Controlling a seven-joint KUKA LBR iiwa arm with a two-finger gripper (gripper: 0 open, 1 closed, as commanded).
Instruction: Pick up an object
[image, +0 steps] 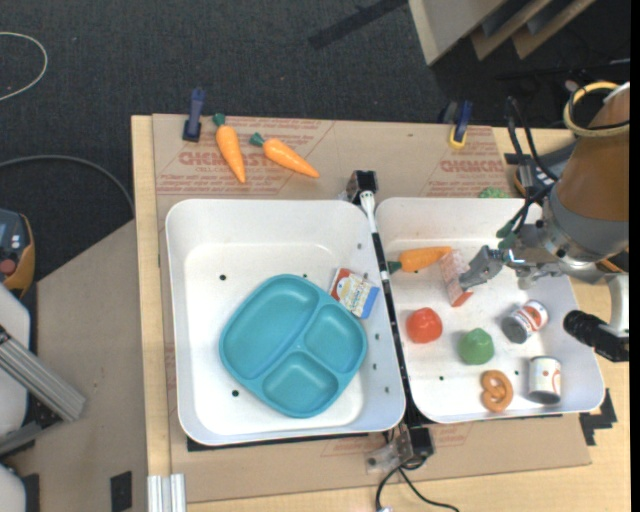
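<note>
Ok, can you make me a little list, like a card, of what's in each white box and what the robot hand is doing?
left bin: blue tray, small carton at the tray's edge
right bin: carrot, red tomato, green pepper, pretzel, two cans
outside the bins: two carrots on the cardboard
gripper: over the right bin, near a pinkish packet; a grasp cannot be told

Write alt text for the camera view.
A grey arm's gripper hangs over the right bin, beside a toy carrot and above a red tomato, green pepper and pretzel. The left bin holds a blue divided plate.
</note>
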